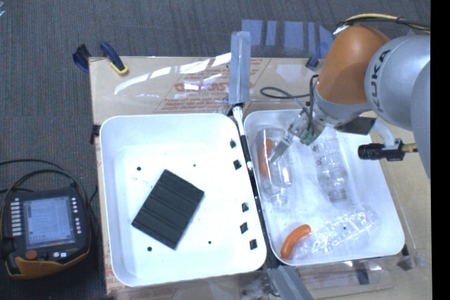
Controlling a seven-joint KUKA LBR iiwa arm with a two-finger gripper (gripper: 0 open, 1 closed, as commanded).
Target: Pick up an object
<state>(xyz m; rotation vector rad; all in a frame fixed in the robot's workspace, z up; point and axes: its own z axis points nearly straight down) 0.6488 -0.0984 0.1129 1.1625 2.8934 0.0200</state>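
A: Reaching in from the right, the arm (pixel 380 81) places its hand (pixel 294 135) low over the upper left part of the right bin (pixel 394 207). Report hand state.

B: Hand state cannot be determined. The tip is small and overlaps clear plastic, so the finger spacing is not readable.

A: Report contents of the right bin.

B: Three clear plastic bottles. One bottle (pixel 275 168) lies along the bin's left wall, directly under the hand tip; contact cannot be confirmed. A second bottle (pixel 332 168) lies near the centre. A third, crumpled bottle (pixel 344 228) lies along the front, beside an orange object (pixel 295 240) at the front left. Another orange item (pixel 266 154) shows through the first bottle.

A: Report contents of the left bin (pixel 112 151).

B: One black ribbed rectangular block (pixel 169 209), lying flat and turned diagonally, near the centre.

A: Report surroundings.

B: Both bins sit on the worktop (pixel 162 84). A teach pendant (pixel 43 225) rests on the floor at lower left.
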